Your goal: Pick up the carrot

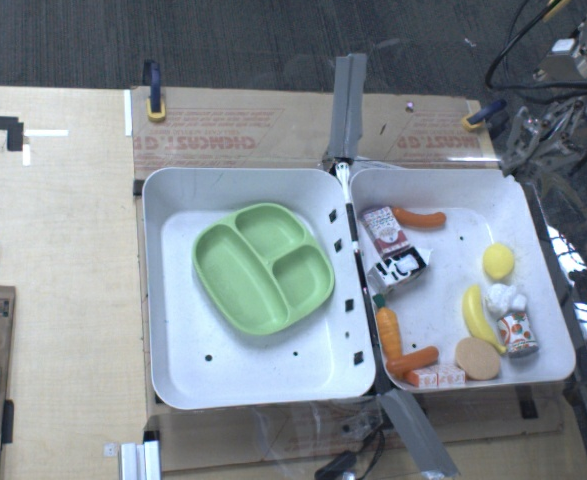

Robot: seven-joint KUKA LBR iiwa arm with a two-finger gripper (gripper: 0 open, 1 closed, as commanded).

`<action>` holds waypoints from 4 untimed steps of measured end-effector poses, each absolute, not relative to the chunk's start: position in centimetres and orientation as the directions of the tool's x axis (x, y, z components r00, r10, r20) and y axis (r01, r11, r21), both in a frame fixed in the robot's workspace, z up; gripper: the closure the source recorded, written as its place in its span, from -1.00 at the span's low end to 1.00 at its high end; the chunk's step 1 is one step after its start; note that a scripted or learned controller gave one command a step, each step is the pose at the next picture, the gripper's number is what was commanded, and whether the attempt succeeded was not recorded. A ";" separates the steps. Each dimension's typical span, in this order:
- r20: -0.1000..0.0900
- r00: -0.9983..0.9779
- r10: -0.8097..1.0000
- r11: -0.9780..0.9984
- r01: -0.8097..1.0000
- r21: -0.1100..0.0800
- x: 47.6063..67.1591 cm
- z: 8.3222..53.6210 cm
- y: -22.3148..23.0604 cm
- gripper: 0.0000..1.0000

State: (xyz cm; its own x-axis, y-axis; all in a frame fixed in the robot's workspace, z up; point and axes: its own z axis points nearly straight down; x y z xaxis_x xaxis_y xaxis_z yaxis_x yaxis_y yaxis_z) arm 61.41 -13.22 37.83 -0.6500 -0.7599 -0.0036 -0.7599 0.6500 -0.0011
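Your carrot (388, 333) lies at the right bin's (533, 218) near-left wall, long axis near-to-far. The arm (563, 78) sits far right; the hand's state can't be told.

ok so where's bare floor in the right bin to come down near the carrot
Bare floor lies mid-bin, bordered by the black-and-white carton, the sausage, the lemon and the banana. The carrot itself is crowded: against the bin's left wall, with another orange piece touching below.
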 end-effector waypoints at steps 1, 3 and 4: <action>-0.004 -0.335 -0.942 0.335 -0.942 -0.003 63.3 37.7 -13.8 1.00; -0.004 0.104 -0.995 -0.104 -0.995 -0.004 64.4 40.0 -9.8 1.00; -0.004 0.460 -0.888 -0.460 -0.888 -0.003 60.8 44.1 -10.6 1.00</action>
